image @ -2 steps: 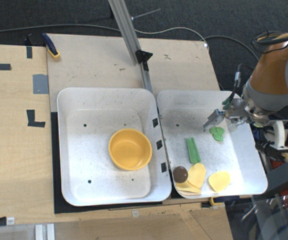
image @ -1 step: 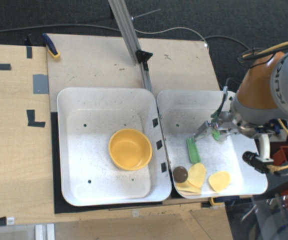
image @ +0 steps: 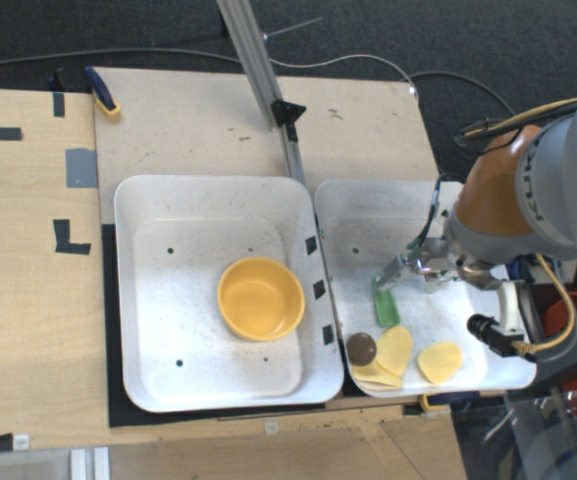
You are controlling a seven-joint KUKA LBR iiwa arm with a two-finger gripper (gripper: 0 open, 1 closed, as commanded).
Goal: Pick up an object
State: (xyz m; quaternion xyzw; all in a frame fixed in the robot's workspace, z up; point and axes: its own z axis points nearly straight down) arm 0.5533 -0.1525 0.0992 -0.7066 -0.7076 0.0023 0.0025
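Over on the bench, two shallow white bins sit side by side. The left bin point(image: 148, 268) has just one thing in it, a yellow bowl point(image: 260, 298), sitting upright a bit right of the middle with its open side facing up. Specks of dirt or scuffing show on the floor of that bin.

The right bin point(image: 368, 208) is where all the small stuff is, and it's bunched at the near end. A green block point(image: 385, 306) lies roughly in the middle, long and narrow, pointing away from me. Near the front edge sits a small brown ball point(image: 361, 347), and right beside it is a pale yellow chip-shaped piece point(image: 395, 350) that overlaps another flat yellow piece point(image: 373, 374) underneath. A second yellow chip point(image: 439, 362) lies a little to the right of those, apart from them.

The arm point(image: 528, 183) comes in from the right, grey with the orange band, and its gripper point(image: 408, 266) is down in the right bin just above the far end of the green block. Honestly I can't tell from here how wide it's open, or whether it's actually got hold of anything; the metal bits at the tip are too small and cluttered to read. The green block looks like it's lying on the bin floor.
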